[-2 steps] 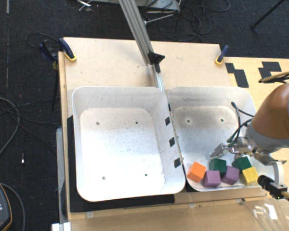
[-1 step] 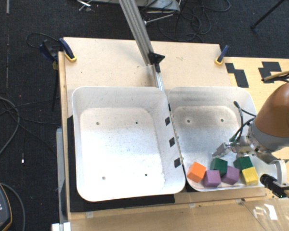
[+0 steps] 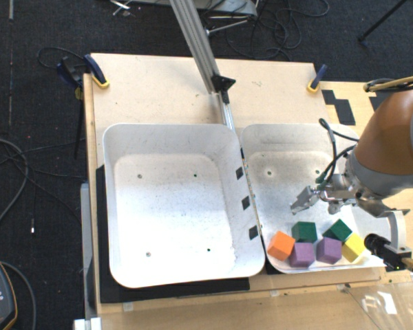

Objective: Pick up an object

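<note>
In the camera view, the grey arm [image 3: 389, 150] with its orange band reaches in from the right over the right-hand white bin [image 3: 282, 143]. The gripper [image 3: 306, 199] hangs above the bin's bare floor, roughly mid-bin, pointing left. Its jaws are small and blurred here; whether they are apart or together cannot be told, and no object can be seen between them.

The blocks lie clustered along the near edge of the right bin, below the gripper and apart from it. An orange block [image 3: 282, 245] sits furthest left, next to a purple block [image 3: 302, 254]. A dark green block [image 3: 304, 231] lies just behind those two and is the nearest one to the gripper. A second purple block [image 3: 328, 250] lies to the right, with another green block [image 3: 340, 230] behind it and a yellow block [image 3: 353, 247] beside it at the right end.

The left-hand white bin [image 3: 124, 184] sits beside the right one on the pale desk [image 3: 165, 88].
</note>
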Robot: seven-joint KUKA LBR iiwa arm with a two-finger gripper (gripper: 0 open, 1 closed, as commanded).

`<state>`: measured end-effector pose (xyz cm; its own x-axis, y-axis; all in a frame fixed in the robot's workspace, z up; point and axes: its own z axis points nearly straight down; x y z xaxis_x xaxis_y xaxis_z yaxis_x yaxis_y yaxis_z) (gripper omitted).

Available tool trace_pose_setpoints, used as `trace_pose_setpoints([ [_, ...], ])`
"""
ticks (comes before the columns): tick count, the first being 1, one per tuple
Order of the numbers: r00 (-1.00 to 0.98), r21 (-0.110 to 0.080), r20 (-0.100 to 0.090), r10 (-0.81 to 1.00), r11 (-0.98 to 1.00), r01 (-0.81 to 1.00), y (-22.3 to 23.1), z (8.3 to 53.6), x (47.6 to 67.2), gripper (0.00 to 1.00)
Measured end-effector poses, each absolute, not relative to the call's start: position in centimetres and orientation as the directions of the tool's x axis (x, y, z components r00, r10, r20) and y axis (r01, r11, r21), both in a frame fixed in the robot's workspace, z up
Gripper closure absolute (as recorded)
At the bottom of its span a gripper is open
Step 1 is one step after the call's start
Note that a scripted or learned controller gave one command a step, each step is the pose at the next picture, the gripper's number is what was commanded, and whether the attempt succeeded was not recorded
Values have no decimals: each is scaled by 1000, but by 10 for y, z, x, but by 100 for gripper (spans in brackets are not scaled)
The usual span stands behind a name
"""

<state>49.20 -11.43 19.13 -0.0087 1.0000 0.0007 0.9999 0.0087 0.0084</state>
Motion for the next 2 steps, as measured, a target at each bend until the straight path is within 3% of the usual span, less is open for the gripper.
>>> trace_pose_setpoints([
  [1,2,7,5,1000,-2,1000,-150,100,493,0],
  [2,-4,4,-1,1000,4,1000,-131,142,491,0],
])
